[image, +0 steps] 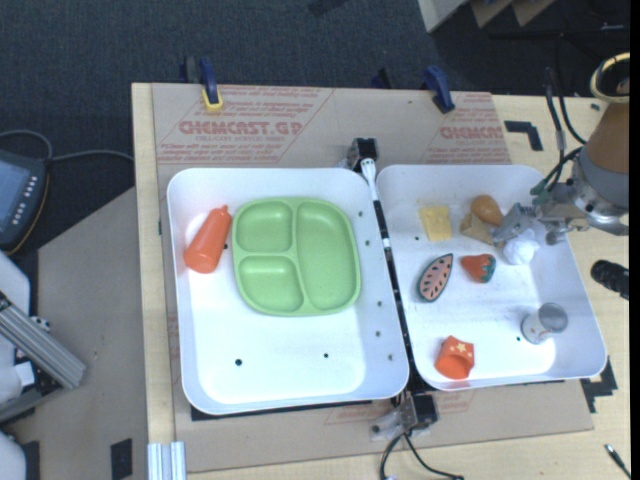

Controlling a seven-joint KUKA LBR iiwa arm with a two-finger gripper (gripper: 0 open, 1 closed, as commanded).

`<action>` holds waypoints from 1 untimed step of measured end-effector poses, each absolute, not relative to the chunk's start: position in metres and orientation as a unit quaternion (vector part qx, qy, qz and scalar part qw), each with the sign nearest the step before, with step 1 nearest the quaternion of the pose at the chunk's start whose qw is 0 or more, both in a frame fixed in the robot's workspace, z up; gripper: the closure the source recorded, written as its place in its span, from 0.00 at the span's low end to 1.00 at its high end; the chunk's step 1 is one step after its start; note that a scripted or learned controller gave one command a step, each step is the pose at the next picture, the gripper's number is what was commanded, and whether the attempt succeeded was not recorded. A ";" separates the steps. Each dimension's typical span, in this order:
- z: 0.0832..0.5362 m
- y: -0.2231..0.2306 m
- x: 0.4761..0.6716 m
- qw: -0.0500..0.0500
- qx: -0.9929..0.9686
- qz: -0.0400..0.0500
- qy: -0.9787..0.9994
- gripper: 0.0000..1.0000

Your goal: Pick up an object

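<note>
Camera view: arm over the right bin (575,353), gripper (520,236) low at its far right corner.

The gripper sits among a cluster of items: a brown rounded piece (487,209) just to its left and a small white object (519,252) at its tip; whether the fingers are apart or closed on anything cannot be told, since the parts blur together here. Elsewhere in the right bin lie a yellow square slice (436,223), a watermelon slice (435,277), a strawberry-like red piece (479,267), an orange-red piece (455,357) near the front and a grey knob (546,321). The left bin (275,378) holds a green divided plate (297,256), with an orange bottle (208,239) just beside its left edge.
</note>
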State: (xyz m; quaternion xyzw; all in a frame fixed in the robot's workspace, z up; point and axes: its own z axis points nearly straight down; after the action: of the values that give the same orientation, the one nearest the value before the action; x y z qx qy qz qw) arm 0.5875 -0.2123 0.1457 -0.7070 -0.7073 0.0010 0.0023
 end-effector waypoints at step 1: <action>0.102 -0.216 0.584 0.002 -0.707 0.001 -0.707 0.00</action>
State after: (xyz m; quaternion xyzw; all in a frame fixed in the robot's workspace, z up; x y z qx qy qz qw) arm 0.5841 -0.2161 0.1017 -0.7070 -0.7072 0.0012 0.0024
